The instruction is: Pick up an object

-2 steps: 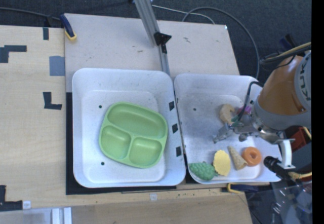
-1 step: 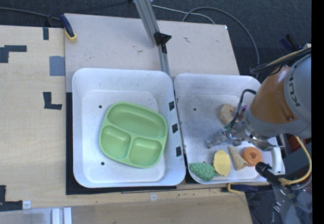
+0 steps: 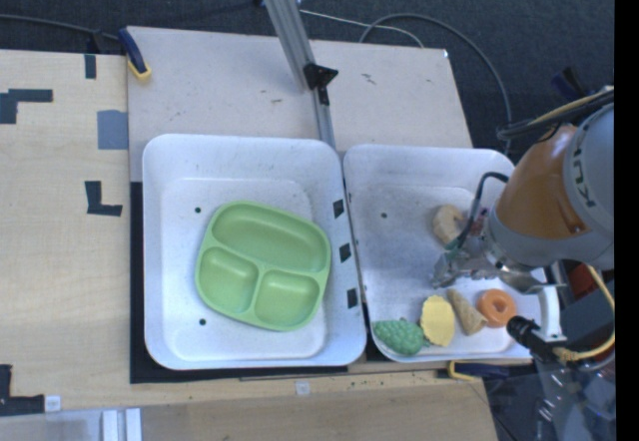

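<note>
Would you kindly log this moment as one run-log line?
arm: over right bin | gripper: low, near tan piece | held: nothing seen | front edge: green, yellow, orange ring | left bin: green tray

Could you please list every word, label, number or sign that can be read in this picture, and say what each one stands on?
None: no readable text in this view.
The green plate, both white bins and the toy food carry no print.
The dark tape marks on the bench are plain shapes, not letters.
Small black marks on the bins' shared edge are too small to read.
</note>
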Robot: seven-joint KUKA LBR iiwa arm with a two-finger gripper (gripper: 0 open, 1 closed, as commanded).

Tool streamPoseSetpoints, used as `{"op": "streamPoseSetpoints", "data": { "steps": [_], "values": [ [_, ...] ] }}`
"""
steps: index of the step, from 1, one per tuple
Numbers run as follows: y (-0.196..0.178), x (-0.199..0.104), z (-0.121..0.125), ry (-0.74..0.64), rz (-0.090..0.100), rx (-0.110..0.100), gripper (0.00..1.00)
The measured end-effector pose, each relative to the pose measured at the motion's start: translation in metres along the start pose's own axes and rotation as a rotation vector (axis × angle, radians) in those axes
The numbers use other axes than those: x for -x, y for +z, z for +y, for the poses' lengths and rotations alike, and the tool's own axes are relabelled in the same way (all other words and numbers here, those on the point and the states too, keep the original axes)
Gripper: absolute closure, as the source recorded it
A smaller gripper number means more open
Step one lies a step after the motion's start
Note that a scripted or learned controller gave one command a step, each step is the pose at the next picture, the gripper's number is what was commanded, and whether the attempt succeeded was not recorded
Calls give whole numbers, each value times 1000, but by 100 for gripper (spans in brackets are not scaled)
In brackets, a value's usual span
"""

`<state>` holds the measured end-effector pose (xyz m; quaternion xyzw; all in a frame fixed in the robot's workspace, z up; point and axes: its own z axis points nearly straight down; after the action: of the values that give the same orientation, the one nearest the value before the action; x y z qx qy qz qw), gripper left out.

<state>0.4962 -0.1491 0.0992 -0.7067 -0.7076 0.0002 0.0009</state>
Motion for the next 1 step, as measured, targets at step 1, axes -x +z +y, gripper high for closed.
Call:
{"op": "streamPoseSetpoints", "data": {
  "steps": [1],
  "values": [
    [-47, -9, 4, -1, -1, 4, 100]
  ]
}}
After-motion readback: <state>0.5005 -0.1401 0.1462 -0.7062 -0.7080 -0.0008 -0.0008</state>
